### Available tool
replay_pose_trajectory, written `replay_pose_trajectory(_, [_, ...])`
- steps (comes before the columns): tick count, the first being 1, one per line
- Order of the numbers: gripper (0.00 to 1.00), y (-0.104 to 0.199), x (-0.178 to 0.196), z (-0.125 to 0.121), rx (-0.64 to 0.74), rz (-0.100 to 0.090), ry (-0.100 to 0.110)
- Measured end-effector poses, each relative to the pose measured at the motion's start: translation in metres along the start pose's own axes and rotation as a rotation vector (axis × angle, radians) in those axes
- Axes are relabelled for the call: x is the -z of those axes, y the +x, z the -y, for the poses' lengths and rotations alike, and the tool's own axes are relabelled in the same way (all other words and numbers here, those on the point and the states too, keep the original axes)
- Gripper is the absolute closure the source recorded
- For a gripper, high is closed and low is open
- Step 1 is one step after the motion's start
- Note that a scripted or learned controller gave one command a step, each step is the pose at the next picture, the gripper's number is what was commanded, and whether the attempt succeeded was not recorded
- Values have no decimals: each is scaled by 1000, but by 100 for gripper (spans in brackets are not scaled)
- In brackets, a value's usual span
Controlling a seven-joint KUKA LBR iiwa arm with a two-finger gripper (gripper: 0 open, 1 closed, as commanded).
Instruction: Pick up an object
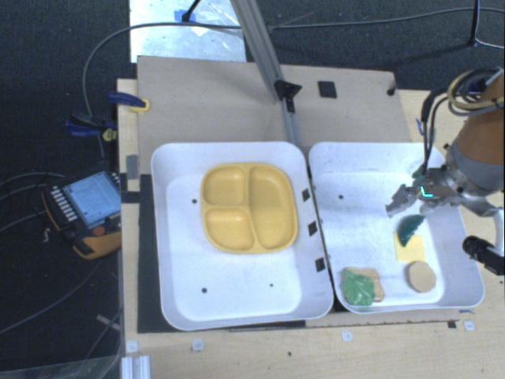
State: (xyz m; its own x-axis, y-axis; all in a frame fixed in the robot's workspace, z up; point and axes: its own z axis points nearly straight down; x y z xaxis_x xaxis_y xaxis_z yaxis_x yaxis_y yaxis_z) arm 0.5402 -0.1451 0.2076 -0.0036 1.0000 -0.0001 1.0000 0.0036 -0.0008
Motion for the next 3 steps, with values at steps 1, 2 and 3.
replay_pose_trajectory(1, [0,0,1,-1,0,0,-2])
replay_pose_trajectory(2, [0,-2,-41,-2,-2,-1,1])
replay_pose_trajectory(3, [0,1,-102,-7,-3,-1,2])
